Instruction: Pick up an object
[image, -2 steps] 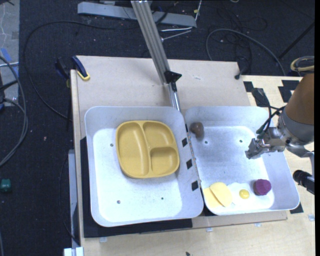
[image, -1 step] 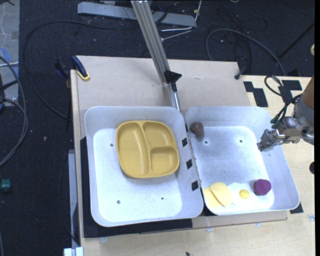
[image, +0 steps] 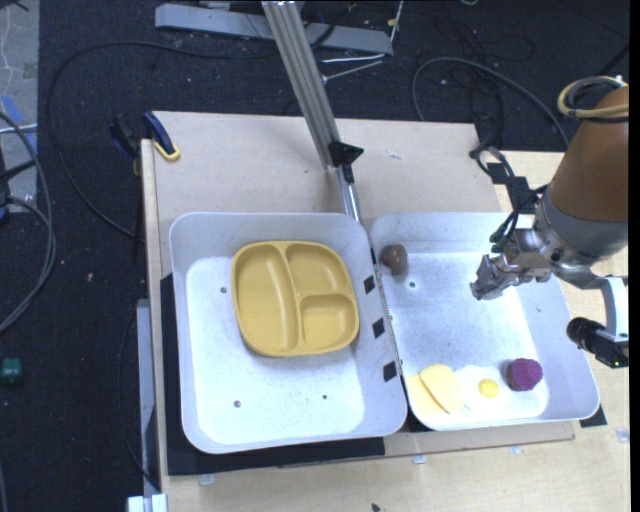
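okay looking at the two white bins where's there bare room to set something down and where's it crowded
Most open: the right bin's middle floor, between the brown ball at its top left corner and the front row. Also the left bin's front strip below the yellow divided plate. Crowded: the right bin's front edge, with the pale yellow piece, small yellow piece and purple ball. The tool hangs over its upper right.

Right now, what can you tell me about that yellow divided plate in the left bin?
The yellow divided plate looks like smooth matte plastic, roughly square with rounded corners and a raised rim. Ridges split it into three compartments, one long and two smaller, all bare. It lies flat and right side up, turned slightly askew, on the floor of the left bin, toward its far side. Nothing else touches it.
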